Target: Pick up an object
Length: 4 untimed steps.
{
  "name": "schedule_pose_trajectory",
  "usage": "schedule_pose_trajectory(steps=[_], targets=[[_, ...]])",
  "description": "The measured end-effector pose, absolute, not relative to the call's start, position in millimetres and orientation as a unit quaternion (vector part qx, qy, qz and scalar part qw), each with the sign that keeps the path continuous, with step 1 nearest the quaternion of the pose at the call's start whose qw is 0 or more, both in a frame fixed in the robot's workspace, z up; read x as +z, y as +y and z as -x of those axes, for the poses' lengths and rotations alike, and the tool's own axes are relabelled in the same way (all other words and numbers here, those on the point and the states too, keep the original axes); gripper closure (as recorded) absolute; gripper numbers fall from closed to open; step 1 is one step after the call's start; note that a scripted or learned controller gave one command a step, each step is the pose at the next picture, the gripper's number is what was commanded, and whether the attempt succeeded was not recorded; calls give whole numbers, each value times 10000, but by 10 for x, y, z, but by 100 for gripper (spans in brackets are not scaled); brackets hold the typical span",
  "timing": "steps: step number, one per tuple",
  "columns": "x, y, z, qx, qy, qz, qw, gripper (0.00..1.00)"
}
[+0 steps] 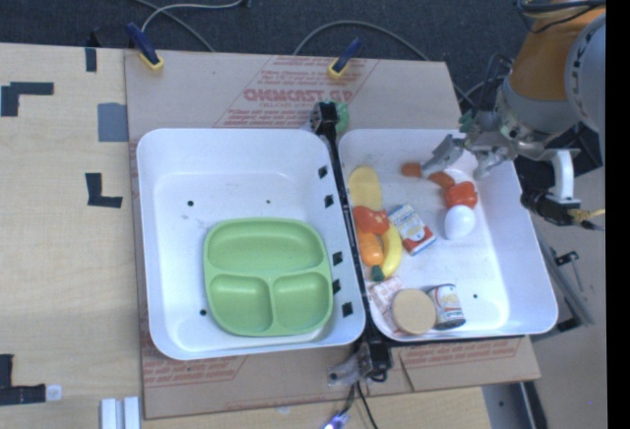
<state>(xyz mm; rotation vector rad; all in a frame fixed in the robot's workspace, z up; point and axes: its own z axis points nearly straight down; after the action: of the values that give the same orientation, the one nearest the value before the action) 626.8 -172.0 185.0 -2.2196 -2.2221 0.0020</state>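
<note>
Camera view: gripper (463, 150) open, empty, above right bin (512, 260).

The counter (59, 250) is light wood with some black and grey tape marks at nine o'clock. A big flat sheet of brown cardboard (285, 92) with red writing lies on it. Two clips, blue and yellow (144, 45) (345, 60), pinch the cardboard at twelve o'clock. Two white bins sit on the cardboard, touching side by side: the left bin (162, 220) and the right bin (512, 270).
</note>
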Motion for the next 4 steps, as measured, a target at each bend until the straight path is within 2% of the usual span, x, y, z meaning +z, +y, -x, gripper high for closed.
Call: schedule_pose_trajectory(steps=[1,2,3,4], targets=[[871,-2238,-5842,-7,-7074,7068,-15,0],[870,-1676,-6206,-17,-7081,7061,-27,0],[853,-1628,-6565,34,-7066,7076,47,0],[959,-1636,-6580,23,-7072,7070,-5,100]])
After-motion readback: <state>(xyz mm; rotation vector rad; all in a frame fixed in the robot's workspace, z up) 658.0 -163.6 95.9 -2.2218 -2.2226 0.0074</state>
